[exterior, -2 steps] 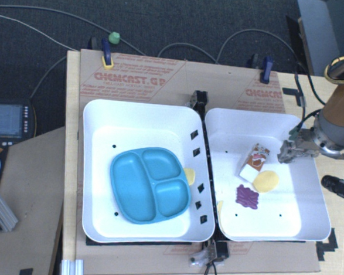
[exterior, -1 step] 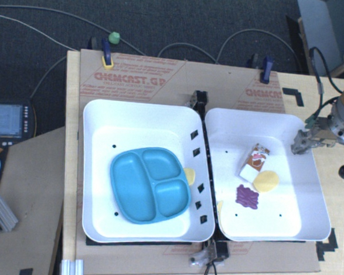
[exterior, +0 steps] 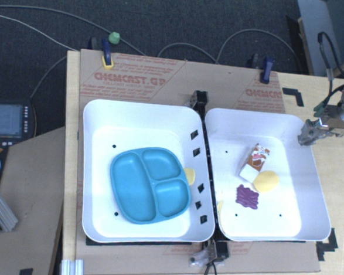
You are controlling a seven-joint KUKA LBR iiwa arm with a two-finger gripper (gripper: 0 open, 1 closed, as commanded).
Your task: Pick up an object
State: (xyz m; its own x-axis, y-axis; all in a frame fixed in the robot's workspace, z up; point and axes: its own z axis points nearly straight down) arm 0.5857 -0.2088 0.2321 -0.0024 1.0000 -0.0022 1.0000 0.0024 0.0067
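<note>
Three small objects lie in the right bin: a white and brown packet, a pale yellow lemon-like piece just below it, and a purple grape cluster to the lower left. My gripper hangs at the right bin's upper right rim, well to the right of and above these objects. Nothing shows between its fingers. A blue divided plate lies in the left bin, with a small yellow piece peeking out at its right edge.
Black clips line the divider between the bins. Two clamps hold the cardboard sheet at the back edge. Cables run over the dark floor behind the bench. A small monitor sits at the far left.
</note>
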